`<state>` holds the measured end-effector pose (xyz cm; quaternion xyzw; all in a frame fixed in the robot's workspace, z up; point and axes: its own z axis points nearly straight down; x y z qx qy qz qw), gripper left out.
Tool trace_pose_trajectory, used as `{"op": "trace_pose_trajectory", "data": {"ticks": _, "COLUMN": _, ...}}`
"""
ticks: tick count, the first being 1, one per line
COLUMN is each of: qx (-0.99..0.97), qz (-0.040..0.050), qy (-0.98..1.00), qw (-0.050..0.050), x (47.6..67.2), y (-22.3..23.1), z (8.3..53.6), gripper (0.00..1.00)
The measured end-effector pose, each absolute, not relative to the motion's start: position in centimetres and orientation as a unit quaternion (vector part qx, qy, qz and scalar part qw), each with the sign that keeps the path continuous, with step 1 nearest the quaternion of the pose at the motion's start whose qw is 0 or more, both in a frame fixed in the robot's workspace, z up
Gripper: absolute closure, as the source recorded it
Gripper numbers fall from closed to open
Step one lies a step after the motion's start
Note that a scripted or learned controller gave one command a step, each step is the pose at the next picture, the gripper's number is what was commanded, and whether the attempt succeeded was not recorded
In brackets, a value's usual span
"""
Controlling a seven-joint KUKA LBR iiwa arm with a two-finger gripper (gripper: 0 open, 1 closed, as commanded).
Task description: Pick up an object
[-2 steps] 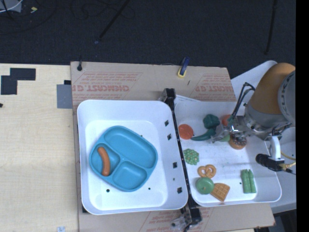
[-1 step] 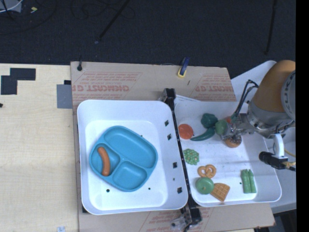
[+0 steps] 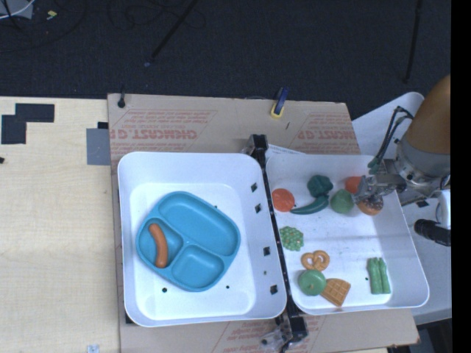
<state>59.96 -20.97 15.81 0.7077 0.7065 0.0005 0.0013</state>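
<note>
The right bin (image 3: 412, 271) holds several toy foods. Among them are a red tomato (image 3: 283, 198), a dark green pepper (image 3: 319, 185), a long green pod (image 3: 310, 207) and a green ball (image 3: 341, 201). Lower down lie a pale green leafy piece (image 3: 291, 237), a pretzel (image 3: 316, 259), a green apple (image 3: 311, 282), an orange waffle (image 3: 335, 292) and a green bundle (image 3: 378, 275). My gripper (image 3: 373, 190) hangs low over the bin's upper right. It is directly above a brown round piece (image 3: 370, 208), with a red piece (image 3: 353, 184) just to its left.
The left bin (image 3: 140, 175) holds a blue divided plate (image 3: 199, 234) with an orange sausage (image 3: 158, 244) in its left compartment. A black divider (image 3: 268, 226) separates the two bins. The arm's orange band (image 3: 434, 116) rises at the right edge.
</note>
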Motion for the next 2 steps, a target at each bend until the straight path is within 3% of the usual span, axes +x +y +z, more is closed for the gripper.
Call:
{"op": "trace_pose_trajectory", "data": {"ticks": 1, "qx": 0.707, "qz": 0.0013, "qy": 0.707, "qw": 0.003, "x": 60.42, "y": -21.25, "z": 22.15, "gripper": 1.00}}
{"op": "trace_pose_trajectory", "data": {"ticks": 2, "qx": 0.707, "qz": 0.0002, "qy": 0.707, "qw": 0.000, "x": 60.44, "y": -21.29, "z": 22.79, "gripper": 1.00}}
